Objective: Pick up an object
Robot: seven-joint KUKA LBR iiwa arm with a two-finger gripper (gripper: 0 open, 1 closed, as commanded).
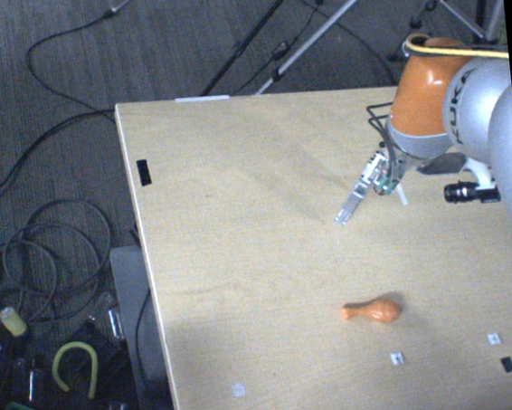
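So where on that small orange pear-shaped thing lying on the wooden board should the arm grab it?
Probably from straight above, at the small orange pear-shaped object. It lies flat on the pale wooden board, thin neck pointing left, fat bulb right. Closing across the bulb's near and far sides, close to where it narrows, looks safest; the thin neck seems easier to miss.

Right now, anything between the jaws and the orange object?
Nothing: bare tan board lies between the gripper and the orange pear-shaped object, per the camera view.

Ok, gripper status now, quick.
Gripper: open or closed cannot be told; nothing seen held. It is above the bare bench, apart from the orange object.
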